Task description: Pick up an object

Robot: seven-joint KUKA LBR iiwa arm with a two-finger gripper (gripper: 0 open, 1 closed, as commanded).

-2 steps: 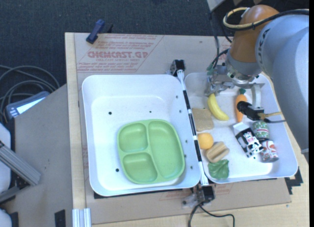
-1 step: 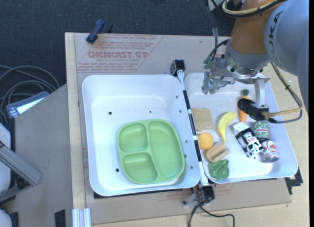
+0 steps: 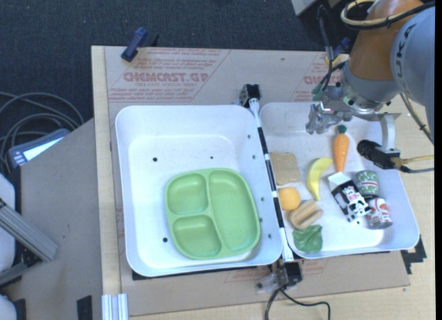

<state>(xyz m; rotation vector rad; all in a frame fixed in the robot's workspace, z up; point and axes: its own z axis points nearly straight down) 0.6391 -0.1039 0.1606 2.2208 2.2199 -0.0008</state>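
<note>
Over the far end of the right bin [image 3: 286, 124], the claw [image 3: 323, 124] hangs low above bare white floor, and from this slanted view I cannot tell whether it is apart or together; nothing shows clamped in it. Just beside it, toward the near side, a carrot [image 3: 340, 150] lies with its green top pointing at the claw, the closest thing to pick. Past the carrot, a banana [image 3: 317, 176] curves toward the middle of the bin, with a tan slice of bread [image 3: 286, 167] against the dividing wall and an orange [image 3: 289, 198] just below it. Nearer the front lie a hot dog bun [image 3: 306, 213] and a green leaf [image 3: 309, 238]; to the right, a black-and-white carton [image 3: 349, 198] and two small cans [image 3: 367, 182] crowd together. The left bin [image 3: 155, 135] holds a green divided plate [image 3: 209, 211], well apart from the arm. Both bins sit on a brown surface [image 3: 173, 77]. As I judge it, the main risk is that a straight descent from here closes on nothing, since the claw stands over bare floor and not over the carrot. A shift toward the carrot could also catch only its tapered, smooth end, so it may squirt out or roll toward the banana. Reaching further, the packed carton and cans leave little room, and one could be knocked over or dragged along.
</note>
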